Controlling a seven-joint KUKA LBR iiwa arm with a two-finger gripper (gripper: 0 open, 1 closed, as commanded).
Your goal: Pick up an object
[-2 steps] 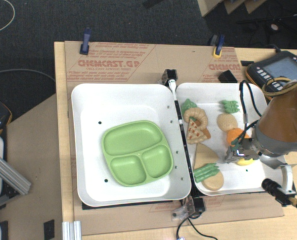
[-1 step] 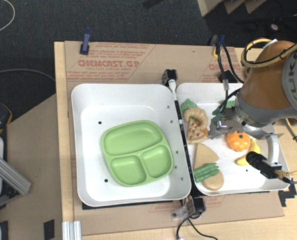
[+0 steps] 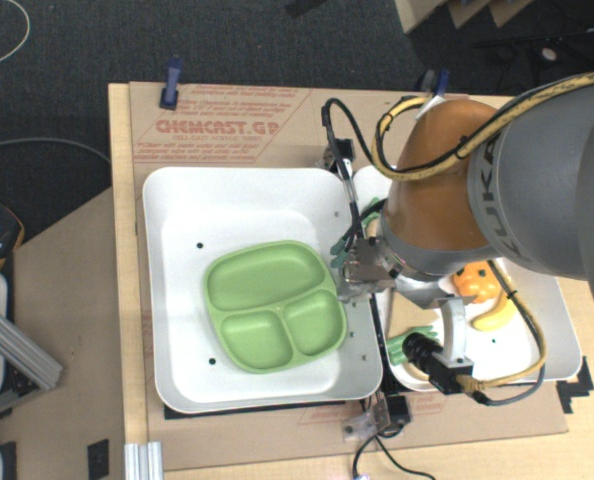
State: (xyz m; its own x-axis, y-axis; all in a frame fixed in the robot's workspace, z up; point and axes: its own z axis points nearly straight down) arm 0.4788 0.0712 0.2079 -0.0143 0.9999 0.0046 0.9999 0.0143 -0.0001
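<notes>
Where the surface (image 3: 227, 128) carries two bins, the grey arm (image 3: 537, 168) hides most of the right bin (image 3: 562, 338). The left bin (image 3: 177, 228) holds a green divided plate (image 3: 267, 308) lying flat, just beside the hand (image 3: 354, 268), toward the view's left. Whether that hand is released or clenched, I cannot tell.

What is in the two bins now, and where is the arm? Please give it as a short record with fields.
left bin: holds a green plate with three compartments, lying flat
right bin: mostly hidden under the arm; an orange and yellow object shows beside it
arm: reaches in over the right bin
gripper: at the divide between the bins, close to the green plate's right edge
held object: none can be seen
</notes>
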